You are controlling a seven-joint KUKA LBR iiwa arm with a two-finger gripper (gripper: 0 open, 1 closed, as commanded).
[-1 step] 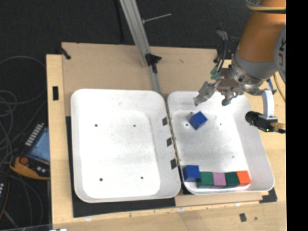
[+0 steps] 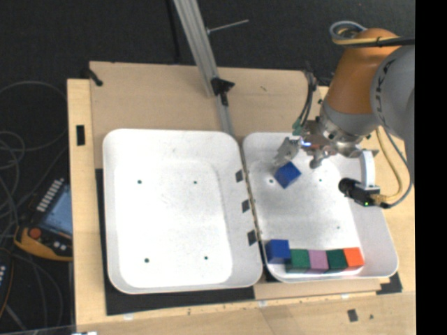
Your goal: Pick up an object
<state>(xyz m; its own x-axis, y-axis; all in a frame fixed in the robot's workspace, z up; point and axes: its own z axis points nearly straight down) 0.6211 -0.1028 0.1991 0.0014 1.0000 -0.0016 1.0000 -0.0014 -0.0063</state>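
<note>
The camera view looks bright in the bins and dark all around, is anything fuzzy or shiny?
Camera view: both white bins glow evenly, no strong glare; the floor is dark; the blue cube under the claw looks slightly soft-edged.

2 bins sat side by side on the bench [image 2: 160,96]: the left bin [image 2: 174,208] and the right bin [image 2: 328,208], their inner rims touching. 5 blocks [image 2: 316,258] stood in 1 row along the right bin's near wall, each touching its neighbour. A 6th block [image 2: 286,175] was tilted at the far left part of the right bin, just below the gripper [image 2: 302,152]. A rail [image 2: 199,47] ran behind the bins.
</note>
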